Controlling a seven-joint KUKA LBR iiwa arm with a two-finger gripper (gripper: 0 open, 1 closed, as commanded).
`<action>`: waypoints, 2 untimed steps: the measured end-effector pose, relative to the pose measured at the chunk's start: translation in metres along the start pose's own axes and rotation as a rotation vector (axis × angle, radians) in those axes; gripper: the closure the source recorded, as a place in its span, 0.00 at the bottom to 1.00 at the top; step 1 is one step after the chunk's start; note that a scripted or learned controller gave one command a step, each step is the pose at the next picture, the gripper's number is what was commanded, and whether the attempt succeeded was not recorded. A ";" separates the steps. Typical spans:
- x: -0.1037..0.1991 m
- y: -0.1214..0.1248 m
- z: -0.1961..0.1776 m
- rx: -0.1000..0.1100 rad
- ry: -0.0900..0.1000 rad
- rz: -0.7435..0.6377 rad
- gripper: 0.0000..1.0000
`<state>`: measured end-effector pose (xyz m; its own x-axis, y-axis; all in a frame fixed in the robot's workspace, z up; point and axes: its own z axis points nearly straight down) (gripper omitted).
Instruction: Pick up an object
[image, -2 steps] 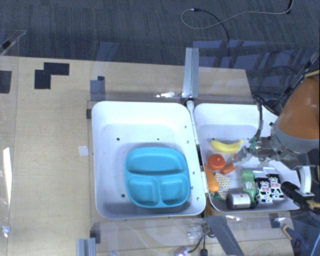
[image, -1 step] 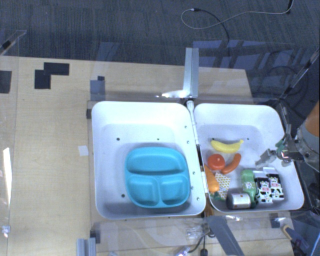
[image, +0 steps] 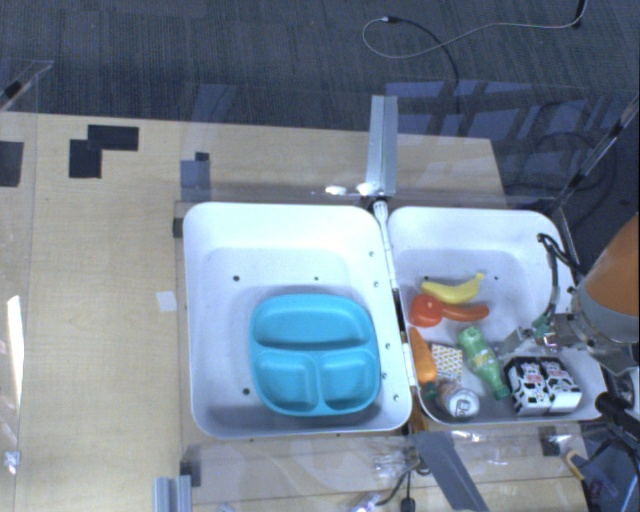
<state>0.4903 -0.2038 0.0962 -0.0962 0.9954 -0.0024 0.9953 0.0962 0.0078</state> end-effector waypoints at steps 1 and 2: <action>0.005 0.002 -0.009 0.001 0.008 -0.007 1.00; 0.094 0.007 -0.109 0.006 0.001 0.080 1.00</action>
<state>0.4876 -0.1097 0.2053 -0.0159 0.9999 -0.0005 0.9999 0.0159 0.0021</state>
